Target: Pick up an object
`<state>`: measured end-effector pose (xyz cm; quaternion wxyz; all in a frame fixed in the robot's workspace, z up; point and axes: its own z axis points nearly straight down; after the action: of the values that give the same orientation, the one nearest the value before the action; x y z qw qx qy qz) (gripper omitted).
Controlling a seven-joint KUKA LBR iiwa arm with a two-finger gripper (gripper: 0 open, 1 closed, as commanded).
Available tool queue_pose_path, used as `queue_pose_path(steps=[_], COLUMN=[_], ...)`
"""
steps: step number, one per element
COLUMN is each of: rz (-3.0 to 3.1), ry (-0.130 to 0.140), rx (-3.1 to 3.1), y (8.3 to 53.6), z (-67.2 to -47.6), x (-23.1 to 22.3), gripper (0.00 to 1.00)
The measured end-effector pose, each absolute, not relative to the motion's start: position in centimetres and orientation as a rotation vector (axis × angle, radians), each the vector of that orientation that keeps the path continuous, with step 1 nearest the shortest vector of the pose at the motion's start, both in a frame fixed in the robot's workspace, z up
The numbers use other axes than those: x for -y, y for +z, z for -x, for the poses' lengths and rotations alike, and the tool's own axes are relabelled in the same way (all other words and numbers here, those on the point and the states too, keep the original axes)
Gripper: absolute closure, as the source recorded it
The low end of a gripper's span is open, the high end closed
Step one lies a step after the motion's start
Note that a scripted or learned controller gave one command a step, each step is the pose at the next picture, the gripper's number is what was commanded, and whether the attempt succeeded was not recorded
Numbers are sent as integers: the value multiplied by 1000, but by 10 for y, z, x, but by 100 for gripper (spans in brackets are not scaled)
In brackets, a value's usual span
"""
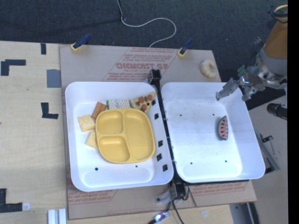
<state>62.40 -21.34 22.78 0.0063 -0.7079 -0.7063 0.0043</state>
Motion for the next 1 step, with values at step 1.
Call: queue_pose_path(steps=[1], rz=[2219], ry=[2], rx=[2222], y=[237], z=[-627], x=[213], gripper=[0])
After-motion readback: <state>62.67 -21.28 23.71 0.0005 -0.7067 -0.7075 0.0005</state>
